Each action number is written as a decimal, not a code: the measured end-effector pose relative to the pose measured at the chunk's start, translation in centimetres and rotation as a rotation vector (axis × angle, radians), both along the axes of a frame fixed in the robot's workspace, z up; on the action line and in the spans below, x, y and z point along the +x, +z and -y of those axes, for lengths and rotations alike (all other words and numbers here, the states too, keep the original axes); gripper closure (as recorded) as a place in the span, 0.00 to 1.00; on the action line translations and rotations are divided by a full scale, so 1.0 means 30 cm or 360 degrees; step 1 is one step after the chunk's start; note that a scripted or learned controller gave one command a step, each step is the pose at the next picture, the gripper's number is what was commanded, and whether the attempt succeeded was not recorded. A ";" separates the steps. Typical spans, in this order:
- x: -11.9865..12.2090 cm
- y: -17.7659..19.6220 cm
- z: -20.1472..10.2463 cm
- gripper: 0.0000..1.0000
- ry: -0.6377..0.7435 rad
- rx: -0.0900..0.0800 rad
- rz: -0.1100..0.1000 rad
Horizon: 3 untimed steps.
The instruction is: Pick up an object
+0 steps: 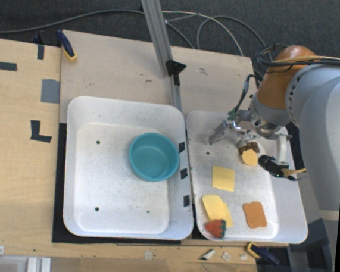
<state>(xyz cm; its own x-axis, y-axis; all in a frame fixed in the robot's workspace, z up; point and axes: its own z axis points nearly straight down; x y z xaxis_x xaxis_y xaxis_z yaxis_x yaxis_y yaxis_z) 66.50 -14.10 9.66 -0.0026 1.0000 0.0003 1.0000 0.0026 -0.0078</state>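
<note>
The gripper [248, 147] sits directly over a small tan piece [249, 157], which pokes out at 6 o'clock. Whether the fingers are released or clenched cannot be told.

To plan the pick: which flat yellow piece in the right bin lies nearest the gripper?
The small tan-yellow piece, directly under the gripper. The yellow square and rounded yellow piece lie further toward the bin's front.
</note>
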 end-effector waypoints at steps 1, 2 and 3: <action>0.007 0.049 -0.001 1.00 0.0002 -0.0002 0.0011; 0.000 0.259 -0.009 1.00 -0.0001 -0.0002 0.0021; 0.002 0.403 -0.003 1.00 -0.0002 -0.0002 0.0018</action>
